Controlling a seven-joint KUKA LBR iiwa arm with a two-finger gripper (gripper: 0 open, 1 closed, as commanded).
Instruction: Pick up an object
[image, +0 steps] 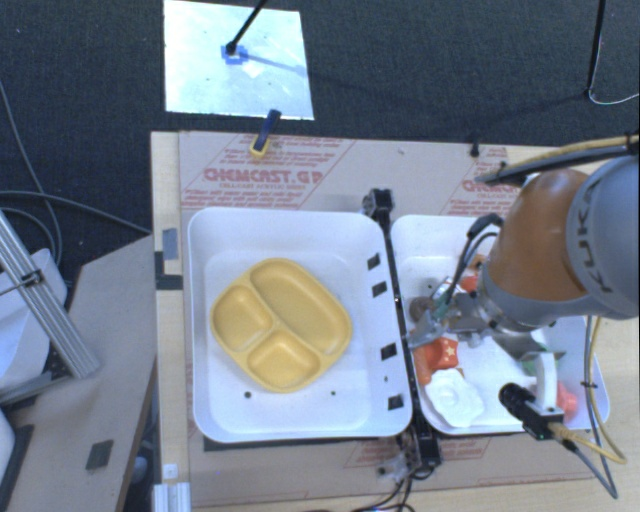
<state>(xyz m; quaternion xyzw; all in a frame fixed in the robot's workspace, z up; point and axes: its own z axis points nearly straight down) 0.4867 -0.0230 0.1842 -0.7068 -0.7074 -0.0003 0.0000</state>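
The arm's gripper (432, 318) hung low over the left edge of the right bin (425, 245), its grip state impossible to tell, just above an orange-red object (437, 356) and a white object (455, 398), while a yellow 3-compartment tray (281, 323) lay in the left bin (290, 228).

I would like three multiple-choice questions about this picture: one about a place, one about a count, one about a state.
1. Where does the yellow tray lie?
A. left bin
B. right bin
C. on the floor

2. How many compartments has the tray?
A. two
B. three
C. five

3. How does the tray lie?
A. flat, open side up
B. upside down
C. standing on its edge

Answers: 1 A, it lies in the left bin, across the divider from the arm. 2 B, three hollows are visible. 3 A, its hollows face the camera.
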